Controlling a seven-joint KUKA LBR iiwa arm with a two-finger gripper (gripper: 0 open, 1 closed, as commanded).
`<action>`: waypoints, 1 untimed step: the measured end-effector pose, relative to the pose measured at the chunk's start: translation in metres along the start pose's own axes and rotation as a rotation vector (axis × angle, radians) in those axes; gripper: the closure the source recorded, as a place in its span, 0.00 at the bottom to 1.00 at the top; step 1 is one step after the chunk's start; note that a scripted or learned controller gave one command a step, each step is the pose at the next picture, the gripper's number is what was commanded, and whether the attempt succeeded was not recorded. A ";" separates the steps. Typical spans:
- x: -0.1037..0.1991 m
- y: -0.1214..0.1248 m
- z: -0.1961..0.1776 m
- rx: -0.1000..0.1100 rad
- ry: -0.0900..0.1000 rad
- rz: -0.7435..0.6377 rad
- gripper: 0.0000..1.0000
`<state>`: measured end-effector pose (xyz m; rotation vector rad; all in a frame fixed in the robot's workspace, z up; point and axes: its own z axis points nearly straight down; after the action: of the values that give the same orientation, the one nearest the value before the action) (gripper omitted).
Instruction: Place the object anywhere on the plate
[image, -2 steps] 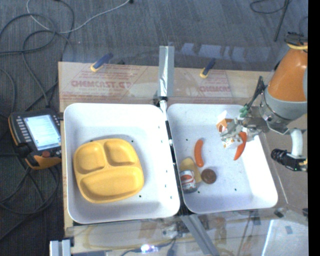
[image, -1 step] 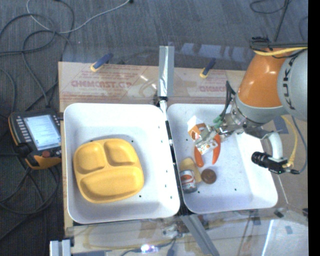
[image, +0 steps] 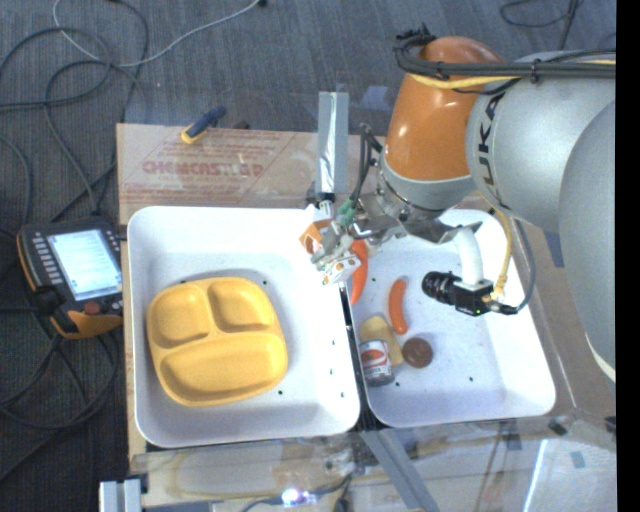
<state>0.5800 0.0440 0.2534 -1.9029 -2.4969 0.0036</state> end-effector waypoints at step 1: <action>0.084 -0.019 -0.012 0.000 0.000 -0.197 1.00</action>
<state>0.5393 0.1204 0.2653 -1.6477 -2.6724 0.0036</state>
